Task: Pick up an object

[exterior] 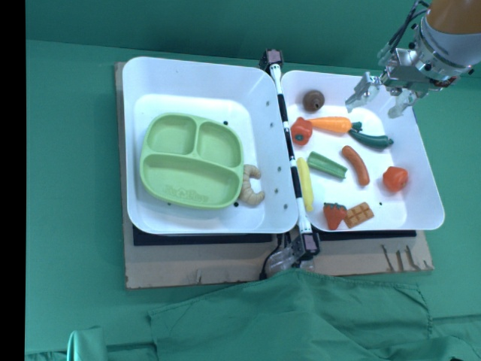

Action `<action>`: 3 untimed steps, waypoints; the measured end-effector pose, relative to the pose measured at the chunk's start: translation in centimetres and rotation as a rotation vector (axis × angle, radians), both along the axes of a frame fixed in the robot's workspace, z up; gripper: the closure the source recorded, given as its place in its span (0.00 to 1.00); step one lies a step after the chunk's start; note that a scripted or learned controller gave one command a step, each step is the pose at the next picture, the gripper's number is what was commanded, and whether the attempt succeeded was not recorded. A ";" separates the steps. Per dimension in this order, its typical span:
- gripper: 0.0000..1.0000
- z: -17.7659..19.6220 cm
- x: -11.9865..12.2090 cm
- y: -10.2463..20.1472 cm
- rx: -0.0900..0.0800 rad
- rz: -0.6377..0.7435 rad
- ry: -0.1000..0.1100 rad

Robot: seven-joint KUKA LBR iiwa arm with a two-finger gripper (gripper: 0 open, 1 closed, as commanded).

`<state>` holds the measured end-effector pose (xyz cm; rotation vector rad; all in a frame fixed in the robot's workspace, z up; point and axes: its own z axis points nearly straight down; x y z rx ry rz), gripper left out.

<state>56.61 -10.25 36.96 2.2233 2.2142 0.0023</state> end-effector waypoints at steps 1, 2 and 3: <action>0.00 -9.8 -3.4 -0.9 0.002 -0.003 0.012; 0.00 -9.3 -3.1 -0.8 0.000 0.000 0.000; 0.00 -9.3 -3.1 -0.8 0.000 0.000 0.000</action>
